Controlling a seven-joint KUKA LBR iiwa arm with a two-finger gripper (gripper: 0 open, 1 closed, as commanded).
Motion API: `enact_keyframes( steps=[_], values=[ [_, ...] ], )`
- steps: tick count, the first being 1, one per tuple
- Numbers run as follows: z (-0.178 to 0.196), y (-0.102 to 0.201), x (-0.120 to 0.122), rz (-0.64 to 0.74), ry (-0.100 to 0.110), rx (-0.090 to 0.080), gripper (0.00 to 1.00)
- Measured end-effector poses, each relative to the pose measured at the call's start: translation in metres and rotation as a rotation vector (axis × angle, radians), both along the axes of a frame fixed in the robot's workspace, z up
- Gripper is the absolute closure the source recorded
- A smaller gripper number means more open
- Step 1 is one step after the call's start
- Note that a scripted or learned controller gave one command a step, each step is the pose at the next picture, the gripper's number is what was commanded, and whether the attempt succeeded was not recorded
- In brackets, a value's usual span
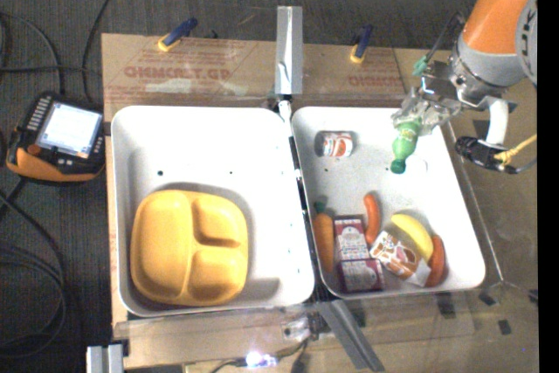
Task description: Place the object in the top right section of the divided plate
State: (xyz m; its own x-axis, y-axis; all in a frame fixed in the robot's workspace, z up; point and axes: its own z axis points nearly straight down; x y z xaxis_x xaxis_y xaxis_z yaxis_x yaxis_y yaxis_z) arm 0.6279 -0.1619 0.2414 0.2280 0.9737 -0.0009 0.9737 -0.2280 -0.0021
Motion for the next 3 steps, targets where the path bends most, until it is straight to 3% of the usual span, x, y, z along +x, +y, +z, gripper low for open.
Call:
enact_keyframes(
  steps=[1,2,3],
  values=[
    [0.070,-0.009,-0.045,0.105,-0.001,0.000,1.00],
    [0.046,0.074,0.008,0.337,0.000,0.001,1.00],
    [0.113,0.154,-0.033,0.669,-0.002,0.001,1.00]
  ],
)
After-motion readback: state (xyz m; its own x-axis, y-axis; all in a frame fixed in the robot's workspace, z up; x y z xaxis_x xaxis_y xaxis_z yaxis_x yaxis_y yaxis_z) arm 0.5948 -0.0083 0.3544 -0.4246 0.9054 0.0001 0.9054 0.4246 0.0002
